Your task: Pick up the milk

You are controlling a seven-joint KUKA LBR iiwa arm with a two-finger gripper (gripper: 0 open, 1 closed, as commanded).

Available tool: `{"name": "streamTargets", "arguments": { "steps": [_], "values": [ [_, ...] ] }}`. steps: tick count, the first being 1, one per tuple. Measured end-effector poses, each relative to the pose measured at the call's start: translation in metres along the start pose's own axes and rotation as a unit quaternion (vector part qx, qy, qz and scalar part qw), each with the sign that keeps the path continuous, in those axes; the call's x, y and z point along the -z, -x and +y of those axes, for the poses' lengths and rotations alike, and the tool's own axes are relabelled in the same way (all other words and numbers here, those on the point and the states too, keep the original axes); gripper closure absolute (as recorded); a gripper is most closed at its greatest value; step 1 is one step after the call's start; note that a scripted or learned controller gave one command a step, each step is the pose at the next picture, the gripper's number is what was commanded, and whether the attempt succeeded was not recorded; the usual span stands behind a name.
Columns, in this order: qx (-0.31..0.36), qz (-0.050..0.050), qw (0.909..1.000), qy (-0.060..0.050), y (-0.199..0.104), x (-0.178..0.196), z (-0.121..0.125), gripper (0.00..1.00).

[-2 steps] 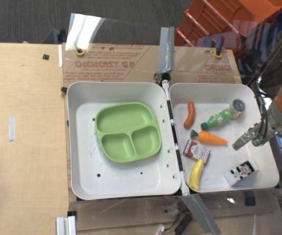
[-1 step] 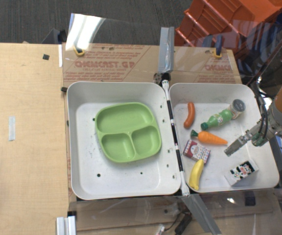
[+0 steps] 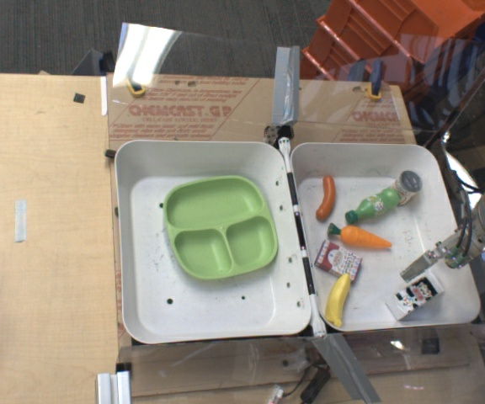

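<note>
The milk [image 3: 416,295], a small white carton with black markings, lies on its side in the front right corner of the right bin [image 3: 445,162]. My gripper [image 3: 419,267] reaches in from the right edge and hangs just above and behind the carton, slanting down to the left. Nothing shows in its grasp, and the carton rests on the bin floor.
The right bin also holds a red sausage [image 3: 326,198], a green bottle [image 3: 383,203], a carrot [image 3: 364,237], a red and white packet [image 3: 338,261] and a banana [image 3: 337,299]. A green divided plate [image 3: 220,225] lies in the left bin [image 3: 141,301].
</note>
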State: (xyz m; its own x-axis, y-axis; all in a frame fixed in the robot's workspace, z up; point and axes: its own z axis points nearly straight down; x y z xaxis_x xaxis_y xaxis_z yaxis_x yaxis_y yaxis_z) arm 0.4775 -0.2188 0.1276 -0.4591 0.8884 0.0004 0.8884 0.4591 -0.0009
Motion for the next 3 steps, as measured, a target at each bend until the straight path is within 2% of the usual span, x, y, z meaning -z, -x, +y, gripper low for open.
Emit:
{"name": "streamTargets", "arguments": {
  "steps": [1, 2, 3],
  "values": [
    [0.011, 0.001, 0.9999, 0.0, 0.002, -0.037, -0.001, 0.0],
    [0.011, 0.0, 0.9999, 0.0, 0.003, -0.028, 0.0, 1.0],
    [-0.1, -0.001, 0.995, 0.0, -0.042, 0.043, 0.081, 1.0]
  ]
}}
